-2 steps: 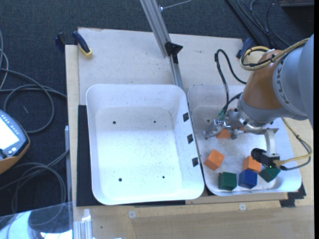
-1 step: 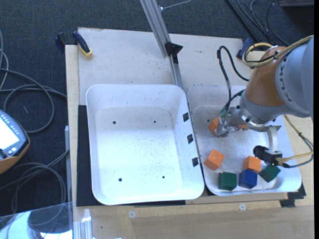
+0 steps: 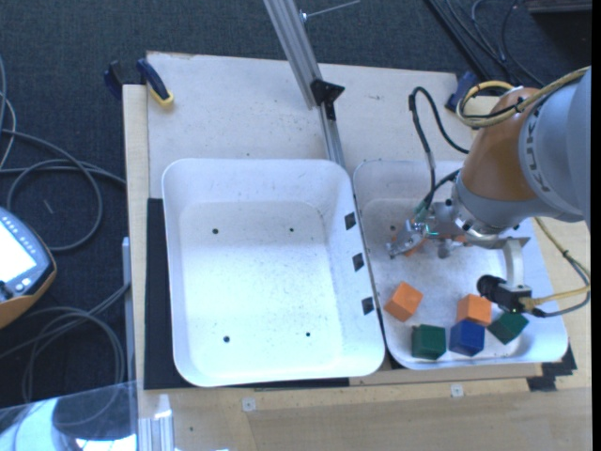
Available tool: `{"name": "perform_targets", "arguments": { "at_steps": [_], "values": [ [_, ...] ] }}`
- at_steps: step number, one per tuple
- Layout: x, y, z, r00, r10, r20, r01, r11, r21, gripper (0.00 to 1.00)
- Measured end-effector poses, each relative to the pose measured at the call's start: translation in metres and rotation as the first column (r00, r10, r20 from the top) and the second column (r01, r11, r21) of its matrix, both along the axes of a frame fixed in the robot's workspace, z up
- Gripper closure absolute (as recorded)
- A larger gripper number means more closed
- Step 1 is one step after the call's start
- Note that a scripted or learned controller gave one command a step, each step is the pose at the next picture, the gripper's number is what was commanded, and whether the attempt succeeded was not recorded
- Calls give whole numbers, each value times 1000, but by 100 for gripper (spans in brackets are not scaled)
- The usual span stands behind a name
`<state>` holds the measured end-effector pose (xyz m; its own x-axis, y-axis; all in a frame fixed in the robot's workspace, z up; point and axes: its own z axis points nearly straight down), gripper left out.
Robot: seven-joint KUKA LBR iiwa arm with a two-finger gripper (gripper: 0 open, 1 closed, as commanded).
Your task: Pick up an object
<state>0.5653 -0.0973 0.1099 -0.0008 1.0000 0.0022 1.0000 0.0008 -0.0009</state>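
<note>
Several small blocks lie in the right bin [image 3: 376, 205], near its front edge. An orange block [image 3: 406, 301] sits alone toward the bin's middle. To its right, a second orange block [image 3: 475, 309], a blue block [image 3: 467, 337] and a dark green block [image 3: 508, 326] sit close together. Another green block [image 3: 428, 340] lies at the front rim. My gripper [image 3: 411, 241] hangs low over the bin's bare floor, behind and slightly right of the lone orange block, apart from every block. Nothing is visibly held in it.
The left bin [image 3: 188, 186] stands beside the right one, its wall touching at the middle. A slanted metal rail [image 3: 299, 50] reaches down to the bins' back edge. A black cable [image 3: 424, 139] loops behind the gripper. A yellow-and-blue clamp [image 3: 155, 81] sits at the bench's back left.
</note>
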Motion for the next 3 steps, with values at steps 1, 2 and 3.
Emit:
{"name": "perform_targets", "arguments": {
  "at_steps": [1,2,3],
  "values": [
    [41,-65,8,1000,-4,7,4,1000,-6,0],
    [69,-44,-11,1000,2,2,-2,1000,-3,0],
    [67,-45,1,1000,2,-4,-2,1000,-3,100]
  ]
}}
